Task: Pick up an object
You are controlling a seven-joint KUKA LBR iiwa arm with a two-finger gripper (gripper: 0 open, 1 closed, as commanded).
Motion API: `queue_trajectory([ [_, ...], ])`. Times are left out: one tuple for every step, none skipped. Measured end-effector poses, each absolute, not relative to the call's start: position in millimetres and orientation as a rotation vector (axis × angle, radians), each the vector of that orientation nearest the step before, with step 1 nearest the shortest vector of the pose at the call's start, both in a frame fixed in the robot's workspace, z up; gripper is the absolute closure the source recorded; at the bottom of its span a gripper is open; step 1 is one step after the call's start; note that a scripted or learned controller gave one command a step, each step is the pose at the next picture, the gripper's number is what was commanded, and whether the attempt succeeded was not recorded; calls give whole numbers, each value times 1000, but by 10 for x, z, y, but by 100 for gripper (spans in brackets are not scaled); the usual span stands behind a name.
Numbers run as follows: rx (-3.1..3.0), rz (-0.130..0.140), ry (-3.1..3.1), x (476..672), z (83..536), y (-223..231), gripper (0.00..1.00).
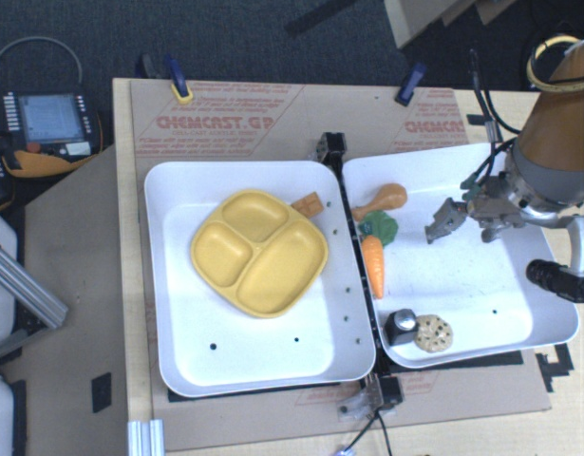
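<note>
The right bin [519, 326] holds a tan drumstick [382, 199], a green leafy piece [379, 226] and an orange carrot [372, 265] along its left wall. Near its front edge lie a speckled cookie [432, 332] and a small black and silver piece [401, 324]. My gripper [465, 225] hangs over the upper middle of this bin, to the right of the drumstick and apart from it. Its fingers [442, 222] stand open with nothing between them.
A yellow divided plate [259, 251] fills the middle of the left bin [178, 331], with a small brown block [308, 203] at the plate's upper right corner. A black divider [346, 226] runs between the bins. Cables hang beside the arm [553, 141].
</note>
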State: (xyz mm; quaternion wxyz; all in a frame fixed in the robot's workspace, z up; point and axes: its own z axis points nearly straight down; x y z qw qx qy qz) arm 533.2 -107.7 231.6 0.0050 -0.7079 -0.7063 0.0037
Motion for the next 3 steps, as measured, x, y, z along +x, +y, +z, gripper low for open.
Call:
queue_trajectory([
  [-2221,0,-2222,5357,2377,-1076,0],
  [-2218,6,-2215,5353,1760,-1135,0],
  [-2216,6,-2216,5337,1184,-1028,0],
])
